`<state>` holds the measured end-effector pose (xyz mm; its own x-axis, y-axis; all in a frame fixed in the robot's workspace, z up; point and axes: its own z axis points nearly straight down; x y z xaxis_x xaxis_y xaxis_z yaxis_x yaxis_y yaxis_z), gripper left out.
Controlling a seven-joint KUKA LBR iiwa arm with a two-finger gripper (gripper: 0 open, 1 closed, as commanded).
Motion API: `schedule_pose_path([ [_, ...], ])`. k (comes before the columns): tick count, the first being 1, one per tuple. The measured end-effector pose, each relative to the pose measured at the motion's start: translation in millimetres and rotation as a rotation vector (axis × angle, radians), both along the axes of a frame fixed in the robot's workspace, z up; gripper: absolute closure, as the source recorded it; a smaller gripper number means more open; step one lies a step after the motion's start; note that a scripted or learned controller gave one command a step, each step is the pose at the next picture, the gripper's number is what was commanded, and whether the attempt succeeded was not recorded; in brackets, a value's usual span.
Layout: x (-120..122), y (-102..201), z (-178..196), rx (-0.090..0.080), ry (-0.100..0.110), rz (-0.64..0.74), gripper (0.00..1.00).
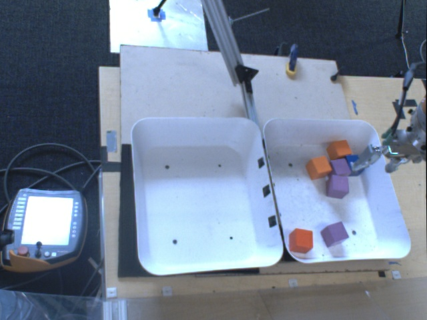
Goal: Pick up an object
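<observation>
Gripper (369, 159) near right bin (387, 199) rim — blocks (337, 185) beside

The scene is viewed from one fixed camera above the bench (200, 85), tilted toward 12 o'clock, from afar; both white bins (200, 259) are included whole.

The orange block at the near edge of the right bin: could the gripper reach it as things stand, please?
Probably yes. The orange block sits apart from the purple block beside it, open from above, though close to the right bin wall; the gripper is farther back.
</observation>
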<state>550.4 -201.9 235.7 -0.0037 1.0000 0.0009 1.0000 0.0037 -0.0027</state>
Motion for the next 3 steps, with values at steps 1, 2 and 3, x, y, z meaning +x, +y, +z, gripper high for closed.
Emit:
schedule_pose_path([
  [1, 1, 0, 2, -0.001, -0.004, 0.001, 0.00],
  [2, 1, -10, -46, -0.001, 0.000, -0.002, 0.00],
  [3, 4, -10, -108, 0.000, 0.000, -0.002, 0.00],
])
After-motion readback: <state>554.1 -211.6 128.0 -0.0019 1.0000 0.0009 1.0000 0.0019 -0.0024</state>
